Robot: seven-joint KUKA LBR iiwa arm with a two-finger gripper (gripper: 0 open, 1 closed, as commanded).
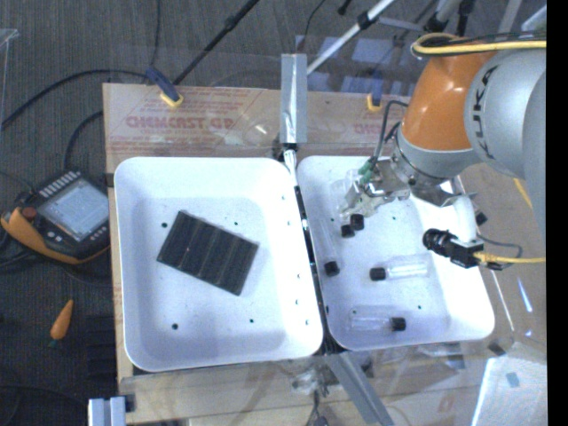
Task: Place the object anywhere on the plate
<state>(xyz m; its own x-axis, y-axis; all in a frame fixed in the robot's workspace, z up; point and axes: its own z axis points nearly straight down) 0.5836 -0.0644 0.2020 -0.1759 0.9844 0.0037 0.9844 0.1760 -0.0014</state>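
A dark ridged rectangular plate lies tilted in the middle of the left bin. In the right bin lie two clear vials with black caps, one near the centre and one near the front wall. A small black piece sits close to the bin's left wall. My gripper hangs low over the rear left part of the right bin, well to the right of the plate. Something clear and glinting shows beside the gripper body; I cannot make out what it is.
The grey arm with its orange band comes in over the right bin's rear right corner. A black connector with a yellow cable hangs over the bin's right side. The bins meet at a shared ridge. A teach pendant lies left of the bench.
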